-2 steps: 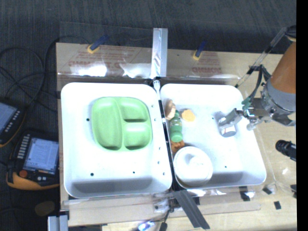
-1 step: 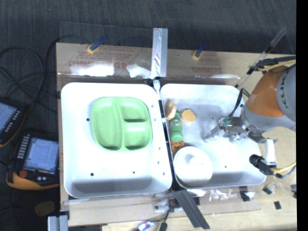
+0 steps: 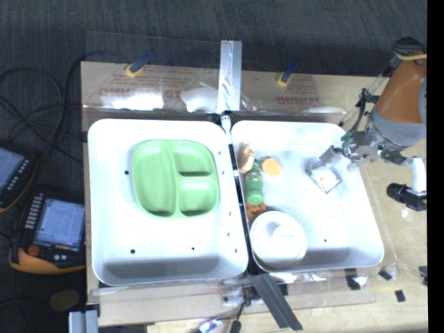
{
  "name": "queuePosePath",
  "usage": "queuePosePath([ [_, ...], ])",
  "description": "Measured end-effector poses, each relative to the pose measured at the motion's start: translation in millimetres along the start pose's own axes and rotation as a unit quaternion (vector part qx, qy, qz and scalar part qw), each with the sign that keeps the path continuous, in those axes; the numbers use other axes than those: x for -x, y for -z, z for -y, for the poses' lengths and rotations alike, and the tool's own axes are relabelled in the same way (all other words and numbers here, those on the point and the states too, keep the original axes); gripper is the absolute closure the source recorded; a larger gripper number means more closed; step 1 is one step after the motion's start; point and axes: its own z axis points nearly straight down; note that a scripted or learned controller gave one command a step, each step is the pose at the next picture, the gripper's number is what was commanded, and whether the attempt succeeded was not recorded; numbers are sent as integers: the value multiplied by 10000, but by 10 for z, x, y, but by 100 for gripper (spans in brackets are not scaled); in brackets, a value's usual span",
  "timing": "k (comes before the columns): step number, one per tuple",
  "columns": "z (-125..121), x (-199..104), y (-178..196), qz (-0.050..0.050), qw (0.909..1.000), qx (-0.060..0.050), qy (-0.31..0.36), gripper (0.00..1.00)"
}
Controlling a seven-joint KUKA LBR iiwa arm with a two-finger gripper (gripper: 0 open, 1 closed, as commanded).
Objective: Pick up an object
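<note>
Nearest, a white bowl point(image 3: 278, 238) sits in the right bin point(image 3: 361, 234). Farther back, the gripper point(image 3: 325, 164) hangs low over a small white-and-red packet point(image 3: 327, 180); its opening cannot be told. Left, a green tray point(image 3: 175, 177) fills the other bin.

The end effector point(image 3: 325, 166) hangs over the right bin point(image 3: 347, 207), near a small white-and-red object point(image 3: 327, 180).

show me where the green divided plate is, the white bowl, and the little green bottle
green divided plate point(image 3: 175, 177): camera view, left bin, on the ridge between its compartments.
white bowl point(image 3: 278, 238): camera view, right bin's near left corner, middle of the bowl.
green bottle point(image 3: 254, 182): camera view, right bin by the divider, on its body.
</note>
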Motion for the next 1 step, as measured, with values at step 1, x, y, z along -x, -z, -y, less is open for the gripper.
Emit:
queuePosePath([
  [1, 3, -100, -709, -5, 9997, 8, -228, 0],
])
